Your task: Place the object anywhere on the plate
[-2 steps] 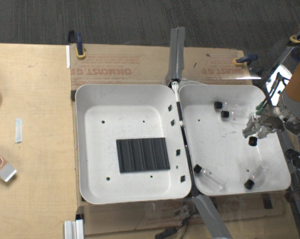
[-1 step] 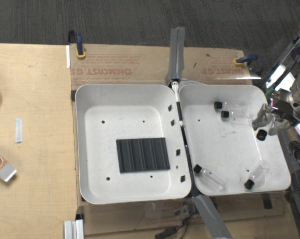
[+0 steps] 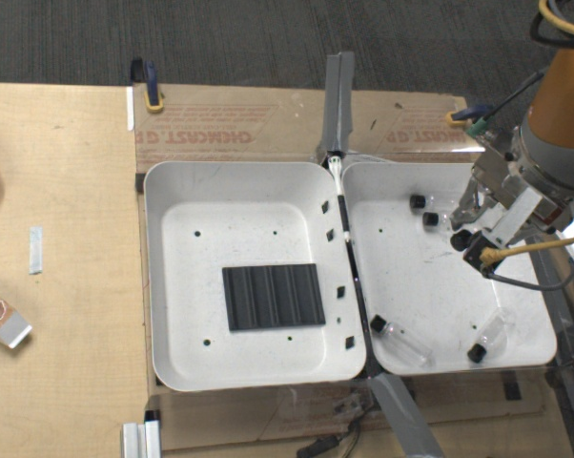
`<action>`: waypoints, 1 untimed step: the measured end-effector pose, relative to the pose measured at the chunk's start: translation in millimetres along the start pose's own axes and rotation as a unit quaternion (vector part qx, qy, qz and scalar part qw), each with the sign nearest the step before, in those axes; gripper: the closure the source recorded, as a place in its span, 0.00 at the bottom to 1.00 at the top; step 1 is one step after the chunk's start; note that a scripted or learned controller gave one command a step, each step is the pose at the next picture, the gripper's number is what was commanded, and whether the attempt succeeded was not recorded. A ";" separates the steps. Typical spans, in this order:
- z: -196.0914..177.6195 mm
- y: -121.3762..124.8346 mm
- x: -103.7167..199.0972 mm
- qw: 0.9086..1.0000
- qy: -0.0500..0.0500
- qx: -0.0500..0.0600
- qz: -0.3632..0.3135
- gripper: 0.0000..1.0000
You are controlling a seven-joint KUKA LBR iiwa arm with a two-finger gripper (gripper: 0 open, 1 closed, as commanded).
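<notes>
Hovering over the right bin (image 3: 516, 356), claw (image 3: 463, 219) grip state impossible to tell, dark ribbed plate (image 3: 273, 296) in left bin (image 3: 173, 256), clear vials (image 3: 401, 340) near front.

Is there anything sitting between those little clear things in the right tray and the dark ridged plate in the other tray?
Yes: the raised rims where the two bins meet lie between the clear vials in the right bin and the dark ridged plate in the left bin. Nothing else visible stands between them.
</notes>
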State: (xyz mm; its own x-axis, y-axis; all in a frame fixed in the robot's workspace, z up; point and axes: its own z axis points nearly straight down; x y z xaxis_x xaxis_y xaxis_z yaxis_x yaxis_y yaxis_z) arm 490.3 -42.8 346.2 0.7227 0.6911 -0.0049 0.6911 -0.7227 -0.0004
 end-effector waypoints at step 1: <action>21.0 -19.7 2.8 0.965 -0.001 0.001 0.260 1.00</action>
State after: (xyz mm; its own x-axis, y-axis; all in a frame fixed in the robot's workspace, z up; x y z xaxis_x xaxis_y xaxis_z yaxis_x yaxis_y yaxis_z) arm 478.6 -26.7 325.2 0.9722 0.2340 -0.0059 0.2340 -0.9722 0.0011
